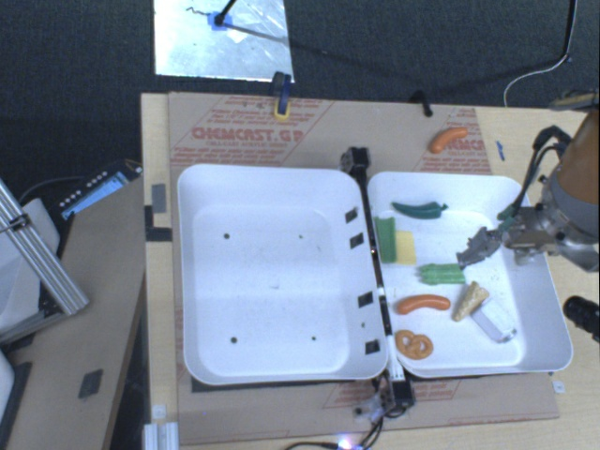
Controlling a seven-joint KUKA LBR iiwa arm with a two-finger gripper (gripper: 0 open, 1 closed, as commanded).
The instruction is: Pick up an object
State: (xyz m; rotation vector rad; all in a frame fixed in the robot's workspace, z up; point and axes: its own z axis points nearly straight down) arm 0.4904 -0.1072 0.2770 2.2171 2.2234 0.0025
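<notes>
My gripper [472, 250] hangs over the right bin [539, 345], reaching in from the right, just above and to the right of a small green toy vegetable [440, 273]. Nothing shows between its fingers. Around it in the bin lie a dark green pepper [419, 210], a yellow and green block [395, 242], an orange sausage [424, 303], a tan bread piece [470, 301], a pretzel [413, 345] and a small white piece [492, 325].
The left bin [272, 270] stands beside the right one, with black clips along the shared edge. An orange sausage [449, 140] lies on the cardboard behind the right bin. A yellow and blue clamp [281, 95] sits at the back edge.
</notes>
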